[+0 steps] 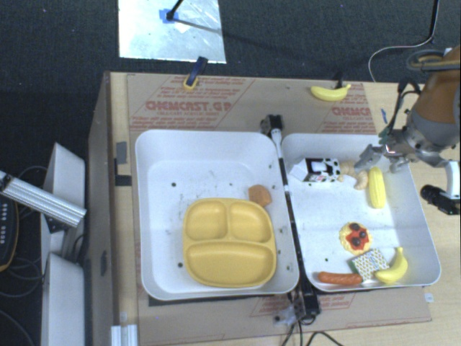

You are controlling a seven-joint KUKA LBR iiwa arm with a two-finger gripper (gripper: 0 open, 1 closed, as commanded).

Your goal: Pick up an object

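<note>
A grey KUKA arm with an orange band reaches in from the right, its two-finger gripper (380, 158) hovering over the back of the right shallow white bin (431, 254). The fingers (366, 158) stand spread apart, pinching nothing. Just below them lies a long yellow corn-like piece (376, 187); just left of them sit a small pale peanut-shaped item (354, 174) and a black-and-white cow-patterned block (318, 169). Well forward of the fingers lie a round red-and-yellow pizza toy (355, 237), a checkered card (370, 264), a yellow plastic banana (393, 267) and an orange-red sausage (340, 278). Far left, the other white bin (155, 157) holds a yellow divided plate (229, 242) and a brown bun (260, 194).
</note>
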